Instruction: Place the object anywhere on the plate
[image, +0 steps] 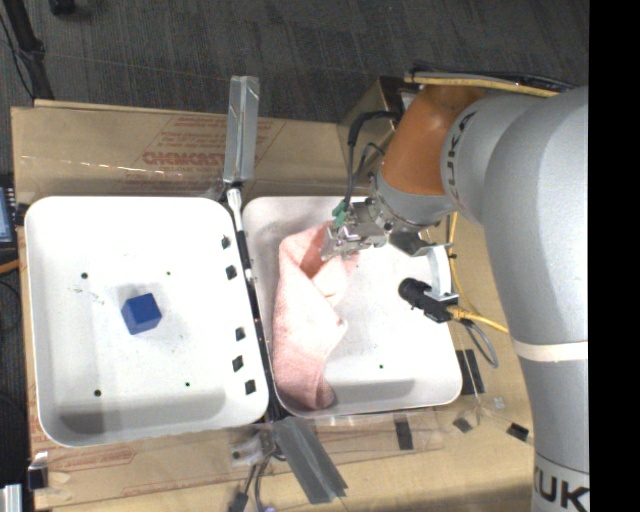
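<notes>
While gripper (345, 235) hovers over pink towel (305, 315) top end, finger state unclear; blue cube (142, 312) lies well left of towel, across bin divider (248, 300).

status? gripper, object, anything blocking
Gripper at top of pink cloth, right bin; grip unclear. Blue cube alone in left bin. Can't make out a plate.

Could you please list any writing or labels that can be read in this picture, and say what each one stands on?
"KU": dark letters on the grey arm, cut off by the bottom edge.
Red print on the cardboard behind the bins: too faint and blurred to read.
Nothing legible on the blue cube or the pink cloth.
</notes>
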